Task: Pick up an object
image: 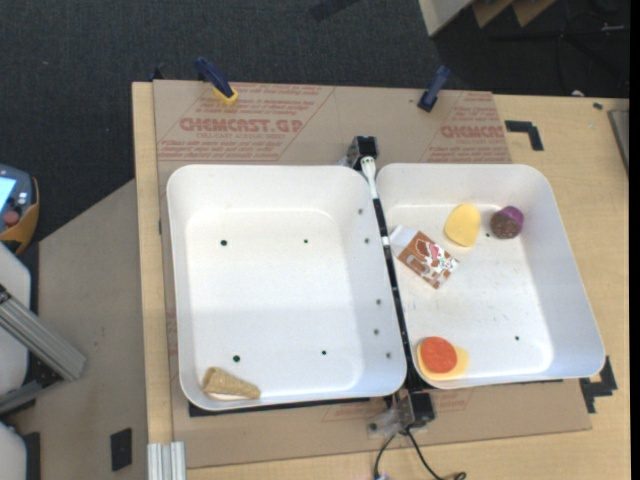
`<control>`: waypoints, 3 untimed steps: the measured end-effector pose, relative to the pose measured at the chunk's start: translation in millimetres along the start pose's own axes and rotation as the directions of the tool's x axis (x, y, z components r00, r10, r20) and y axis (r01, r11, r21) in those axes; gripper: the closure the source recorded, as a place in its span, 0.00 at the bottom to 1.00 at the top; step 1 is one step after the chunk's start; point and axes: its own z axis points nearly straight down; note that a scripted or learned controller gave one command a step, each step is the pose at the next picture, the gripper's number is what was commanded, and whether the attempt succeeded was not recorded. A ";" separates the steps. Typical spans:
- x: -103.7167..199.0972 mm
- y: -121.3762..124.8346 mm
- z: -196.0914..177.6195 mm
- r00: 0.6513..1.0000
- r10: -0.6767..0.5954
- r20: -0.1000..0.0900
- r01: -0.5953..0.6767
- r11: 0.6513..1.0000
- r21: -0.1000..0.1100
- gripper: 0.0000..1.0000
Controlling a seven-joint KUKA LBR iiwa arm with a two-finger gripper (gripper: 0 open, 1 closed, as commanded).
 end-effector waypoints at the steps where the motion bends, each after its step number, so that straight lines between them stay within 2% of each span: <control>1: 2.6 14.6 130.9 1.000 0.002 -0.012 -0.001 1.000 0.028 1.00; 2: 0.1 13.1 -0.2 1.000 0.000 0.000 0.000 1.000 0.000 1.00; 3: 31.7 -3.7 137.6 1.000 0.001 -0.014 0.000 1.000 0.030 1.00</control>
